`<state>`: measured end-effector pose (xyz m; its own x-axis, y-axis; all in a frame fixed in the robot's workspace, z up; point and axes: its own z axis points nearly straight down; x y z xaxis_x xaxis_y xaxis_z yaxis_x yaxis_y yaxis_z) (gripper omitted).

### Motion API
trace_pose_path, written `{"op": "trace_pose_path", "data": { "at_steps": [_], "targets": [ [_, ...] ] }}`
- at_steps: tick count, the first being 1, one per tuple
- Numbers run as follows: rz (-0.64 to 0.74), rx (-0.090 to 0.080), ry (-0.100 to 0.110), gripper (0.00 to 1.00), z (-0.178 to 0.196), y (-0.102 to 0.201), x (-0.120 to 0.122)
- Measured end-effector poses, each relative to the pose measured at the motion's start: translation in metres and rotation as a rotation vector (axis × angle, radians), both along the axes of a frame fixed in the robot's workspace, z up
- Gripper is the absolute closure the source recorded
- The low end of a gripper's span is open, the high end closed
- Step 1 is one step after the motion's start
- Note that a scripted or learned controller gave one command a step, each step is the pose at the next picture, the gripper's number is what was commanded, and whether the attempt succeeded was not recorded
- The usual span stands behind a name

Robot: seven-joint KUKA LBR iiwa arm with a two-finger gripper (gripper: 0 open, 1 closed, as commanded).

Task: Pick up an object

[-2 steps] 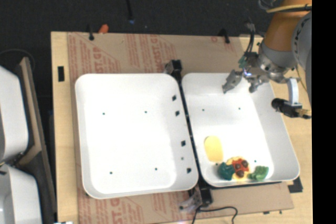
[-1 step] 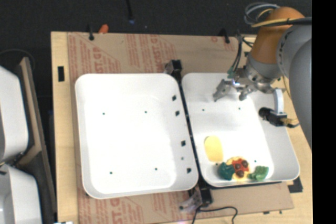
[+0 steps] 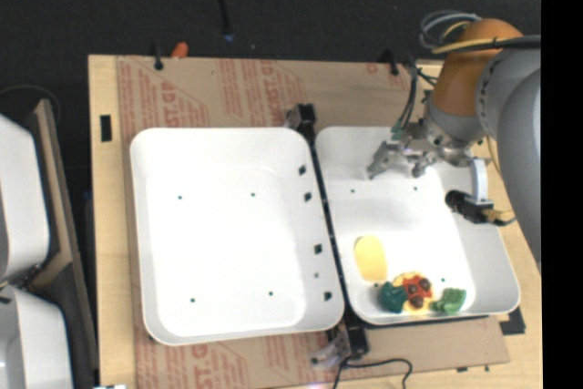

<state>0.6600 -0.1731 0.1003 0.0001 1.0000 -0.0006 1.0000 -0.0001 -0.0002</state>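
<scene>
My gripper (image 3: pixel 397 168) hangs over the far part of the right bin (image 3: pixel 401 223), its two fingers spread open with nothing between them. Several small objects lie well in front of it, toward the bin's near edge. A pale yellow piece (image 3: pixel 370 258) lies alone there. Closer to the rim sit a dark teal piece (image 3: pixel 392 297), a red and yellow toy (image 3: pixel 416 287) and a green piece (image 3: pixel 450 299), all bunched together.
The left bin (image 3: pixel 228 232) lies beside the right one, with a row of black clips (image 3: pixel 314 196) along the shared edge. Both bins rest on a cardboard sheet (image 3: pixel 219 96) over the bench.
</scene>
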Motion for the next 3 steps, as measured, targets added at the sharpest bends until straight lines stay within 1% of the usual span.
{"op": "trace_pose_path", "data": {
  "at_steps": [1, 2, 3],
  "targets": [
    [0.000, -0.001, -0.003, 1.00, 0.012, -0.001, 0.001],
    [0.000, -0.001, -0.007, 1.00, 0.076, -0.003, 0.005],
    [0.000, -0.001, -0.005, 1.00, 0.129, -0.004, 0.006]
  ]
}}
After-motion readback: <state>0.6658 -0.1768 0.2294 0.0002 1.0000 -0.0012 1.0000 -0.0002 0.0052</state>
